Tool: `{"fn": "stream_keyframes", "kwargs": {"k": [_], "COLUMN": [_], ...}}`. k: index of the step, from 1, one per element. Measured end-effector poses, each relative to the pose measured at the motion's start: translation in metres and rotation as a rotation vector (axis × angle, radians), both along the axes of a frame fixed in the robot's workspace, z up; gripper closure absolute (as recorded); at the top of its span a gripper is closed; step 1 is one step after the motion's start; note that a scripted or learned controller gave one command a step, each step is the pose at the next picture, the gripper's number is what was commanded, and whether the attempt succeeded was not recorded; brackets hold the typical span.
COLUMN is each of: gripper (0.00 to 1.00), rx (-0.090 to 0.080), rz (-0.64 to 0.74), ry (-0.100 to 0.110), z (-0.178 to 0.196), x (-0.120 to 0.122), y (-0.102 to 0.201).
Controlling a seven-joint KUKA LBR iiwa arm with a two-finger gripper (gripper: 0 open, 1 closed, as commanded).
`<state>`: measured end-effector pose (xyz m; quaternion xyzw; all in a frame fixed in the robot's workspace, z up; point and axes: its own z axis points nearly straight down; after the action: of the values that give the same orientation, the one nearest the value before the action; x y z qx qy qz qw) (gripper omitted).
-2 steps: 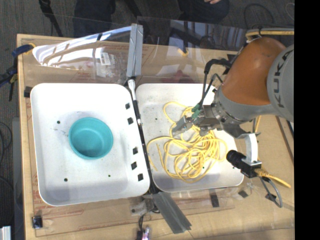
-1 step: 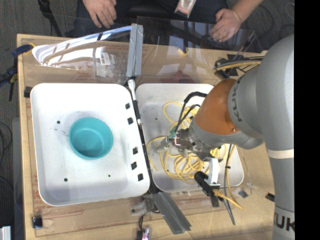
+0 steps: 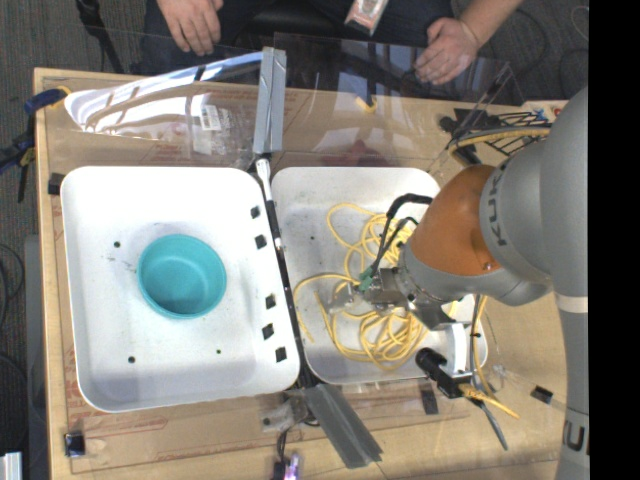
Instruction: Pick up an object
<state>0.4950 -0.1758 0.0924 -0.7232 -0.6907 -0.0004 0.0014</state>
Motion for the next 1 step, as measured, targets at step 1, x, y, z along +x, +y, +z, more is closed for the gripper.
{"fn": "stream_keyframes", "kwargs": {"k": [1], "gripper": [0.0], "rx": [-0.002], "rz": [0.127], "ry": [0.0], "z": [-0.0003], "x": [0.0378], "y": [0.0327]}}
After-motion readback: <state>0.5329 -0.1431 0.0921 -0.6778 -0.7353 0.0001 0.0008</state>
